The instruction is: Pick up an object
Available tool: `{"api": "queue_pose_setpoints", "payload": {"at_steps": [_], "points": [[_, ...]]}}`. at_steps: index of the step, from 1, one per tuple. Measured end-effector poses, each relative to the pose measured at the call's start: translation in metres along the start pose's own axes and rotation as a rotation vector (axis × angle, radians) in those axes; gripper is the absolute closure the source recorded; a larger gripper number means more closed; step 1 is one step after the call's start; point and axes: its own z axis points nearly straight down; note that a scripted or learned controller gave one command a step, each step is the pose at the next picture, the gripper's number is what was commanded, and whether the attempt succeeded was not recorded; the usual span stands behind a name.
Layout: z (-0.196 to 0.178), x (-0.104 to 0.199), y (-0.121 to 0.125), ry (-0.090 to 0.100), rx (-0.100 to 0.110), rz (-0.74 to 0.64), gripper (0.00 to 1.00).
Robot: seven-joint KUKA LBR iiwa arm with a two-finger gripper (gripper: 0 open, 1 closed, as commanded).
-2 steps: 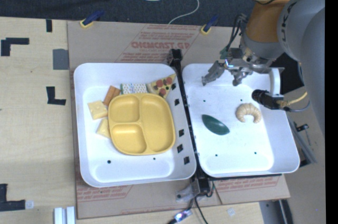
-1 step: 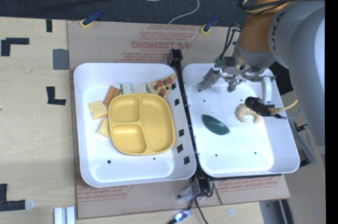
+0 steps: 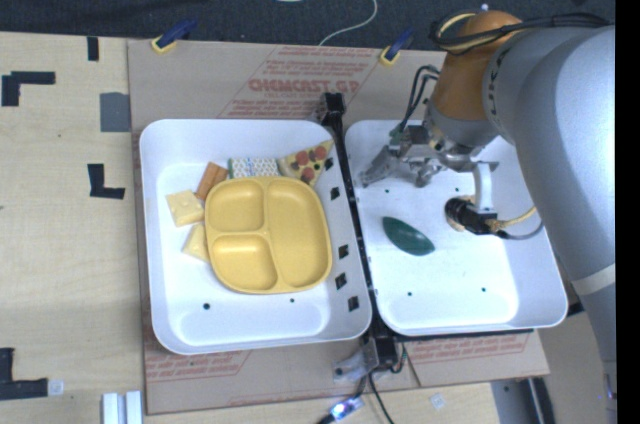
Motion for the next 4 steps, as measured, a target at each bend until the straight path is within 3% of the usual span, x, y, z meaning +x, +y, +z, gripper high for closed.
{"api": "queue_pose_setpoints", "payload": {"at_steps": [1, 2, 4], "points": [[0.002, 0.001, 0.000, 0.000, -0.001, 0.001, 0.00], [-0.008, 0.001, 0.000, 0.001, -0.002, 0.000, 1.00], [-0.121, -0.006, -0.008, 0.002, -0.007, 0.003, 1.00]]}}
